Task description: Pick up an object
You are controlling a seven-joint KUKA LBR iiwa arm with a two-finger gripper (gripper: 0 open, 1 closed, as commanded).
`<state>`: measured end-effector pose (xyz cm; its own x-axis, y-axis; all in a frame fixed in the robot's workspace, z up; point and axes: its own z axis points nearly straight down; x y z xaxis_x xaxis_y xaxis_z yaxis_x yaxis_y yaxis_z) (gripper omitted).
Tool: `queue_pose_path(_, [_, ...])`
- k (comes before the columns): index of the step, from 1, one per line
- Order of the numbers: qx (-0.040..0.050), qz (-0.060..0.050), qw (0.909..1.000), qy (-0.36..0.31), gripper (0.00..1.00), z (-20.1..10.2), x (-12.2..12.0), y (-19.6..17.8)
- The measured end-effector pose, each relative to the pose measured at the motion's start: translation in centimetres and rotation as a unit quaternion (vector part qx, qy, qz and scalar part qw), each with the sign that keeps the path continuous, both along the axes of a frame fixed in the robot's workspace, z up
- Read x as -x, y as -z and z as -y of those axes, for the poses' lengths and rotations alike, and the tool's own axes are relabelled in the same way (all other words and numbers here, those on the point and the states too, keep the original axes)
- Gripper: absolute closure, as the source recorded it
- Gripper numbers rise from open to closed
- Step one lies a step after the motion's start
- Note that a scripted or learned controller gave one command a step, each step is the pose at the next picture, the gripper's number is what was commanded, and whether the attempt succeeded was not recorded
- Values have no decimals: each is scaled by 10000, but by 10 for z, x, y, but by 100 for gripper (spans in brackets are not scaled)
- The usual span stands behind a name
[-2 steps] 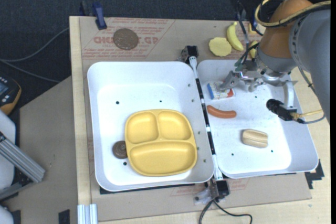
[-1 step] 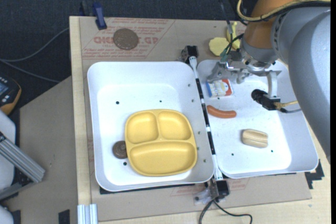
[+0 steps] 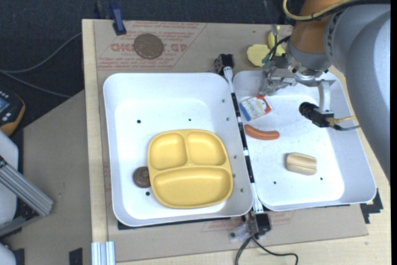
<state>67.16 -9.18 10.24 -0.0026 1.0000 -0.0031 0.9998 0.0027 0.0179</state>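
Carton (image 3: 255,108): lay tilted in right bin's (image 3: 347,152) far left corner, just under gripper (image 3: 270,85).
Gripper: hung over carton (finger state impossible to tell).
Sausage (image 3: 261,132): lay just below carton.
Bun (image 3: 301,163): sat mid-bin, apart.
Left bin (image 3: 118,133): held yellow divided plate (image 3: 188,167), brown disc (image 3: 142,177) touching.

Cardboard-topped bench (image 3: 180,43) bears two white bins (image 3: 118,133), a brown disc (image 3: 148,45) and a blue clip (image 3: 116,17)
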Motion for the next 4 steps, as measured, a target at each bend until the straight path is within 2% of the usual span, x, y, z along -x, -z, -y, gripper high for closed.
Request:
queue_pose_path(1, [-1, -13, 10000, -1, 0, 0, 1, 1])
queue_pose_path(2, [-15, -101, 9999, 10, 0, 1, 5, 18])
queue_pose_path(3, [-13, -95, 10000, 8, 0, 2, 5, 17])
queue_pose_path(4, [-9, -78, 10000, 1, 100, 2, 4, 6])
